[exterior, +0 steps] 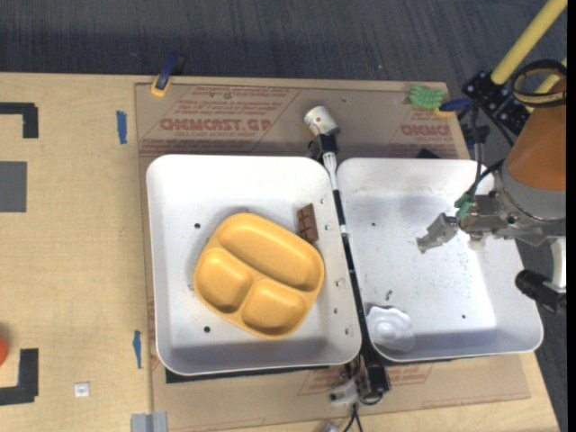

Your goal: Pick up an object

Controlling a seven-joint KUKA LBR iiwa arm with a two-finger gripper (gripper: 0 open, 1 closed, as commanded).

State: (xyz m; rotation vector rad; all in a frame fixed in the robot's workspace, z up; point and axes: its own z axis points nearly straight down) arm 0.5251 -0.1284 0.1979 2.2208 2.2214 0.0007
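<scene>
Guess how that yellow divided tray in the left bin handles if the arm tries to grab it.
The yellow tray looks like moulded plastic, so probably stiff and light for its size. Its glossy, rounded humps suggest fingers could slip off. It spans much of the left bin and lies bottom-up and flat, so it is unlikely to roll; a push would probably slide it.
</scene>
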